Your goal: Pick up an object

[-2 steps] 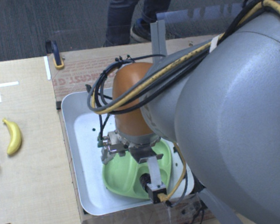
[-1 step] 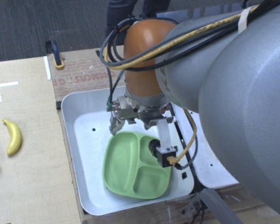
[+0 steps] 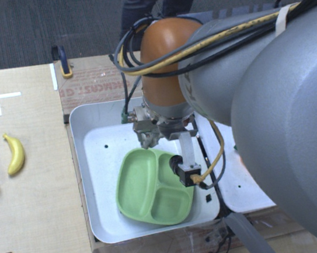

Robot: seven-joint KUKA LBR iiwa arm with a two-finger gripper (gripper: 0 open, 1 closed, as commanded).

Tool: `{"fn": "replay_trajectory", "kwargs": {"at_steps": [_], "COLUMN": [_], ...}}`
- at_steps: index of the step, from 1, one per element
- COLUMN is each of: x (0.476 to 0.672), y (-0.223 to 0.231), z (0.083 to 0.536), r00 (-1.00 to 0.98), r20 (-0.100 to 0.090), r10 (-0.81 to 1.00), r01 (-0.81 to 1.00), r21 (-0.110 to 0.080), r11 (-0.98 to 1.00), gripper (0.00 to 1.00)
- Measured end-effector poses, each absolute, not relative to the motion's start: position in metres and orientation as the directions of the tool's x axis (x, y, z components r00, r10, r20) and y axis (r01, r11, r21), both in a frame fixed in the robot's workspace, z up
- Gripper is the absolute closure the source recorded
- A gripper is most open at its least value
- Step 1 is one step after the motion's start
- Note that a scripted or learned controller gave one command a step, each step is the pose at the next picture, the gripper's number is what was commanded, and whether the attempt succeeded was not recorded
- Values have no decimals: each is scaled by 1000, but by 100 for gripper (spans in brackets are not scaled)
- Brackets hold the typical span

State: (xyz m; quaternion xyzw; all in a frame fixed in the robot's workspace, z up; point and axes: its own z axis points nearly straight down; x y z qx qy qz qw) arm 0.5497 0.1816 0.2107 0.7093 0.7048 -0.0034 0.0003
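One camera looks down at a slant from above the surface (image 3: 30,218), close over a bin (image 3: 93,162); my arm (image 3: 285,104) enters from the right, looming large.

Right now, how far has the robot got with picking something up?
Nothing looks done yet: the green divided tray lies in the white bin. In hand: the arm hangs over the tray's far rim; whether it grips anything is hidden. Left: grasping and lifting.

Grey arm (image 3: 285,104) from the right, gripper (image 3: 147,141) low, seemingly near-vertical.
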Motion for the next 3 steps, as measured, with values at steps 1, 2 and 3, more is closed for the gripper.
{"fn": "replay_trajectory", "kwargs": {"at_steps": [1, 2, 3], "x": [550, 550, 550], "y": [182, 181, 181], "z": [211, 219, 219], "r00": [7, 6, 6], "r20": [-5, -8, -8], "r10": [1000, 1000, 1000], "r01": [1000, 1000, 1000], "r21": [-5, -7, -7], "r11": [-7, -6, -6], "gripper": [0, 100, 0]}}
